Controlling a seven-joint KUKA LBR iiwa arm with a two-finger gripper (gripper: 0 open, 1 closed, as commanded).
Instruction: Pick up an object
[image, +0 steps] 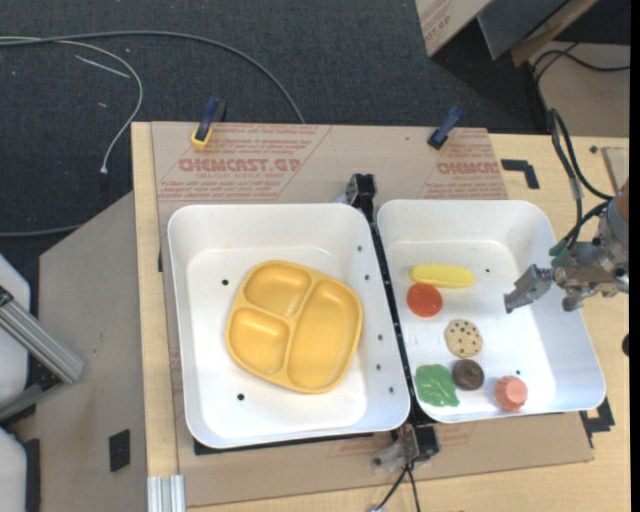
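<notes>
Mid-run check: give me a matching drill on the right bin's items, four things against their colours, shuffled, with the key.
Things, all in the right bin:
1. corn cob
2. tomato
3. cookie
4. leafy piece

Colours:
A. green
B. tan with dark specks
C. yellow
D. red-orange

Pairs: 1-C, 2-D, 3-B, 4-A
</notes>
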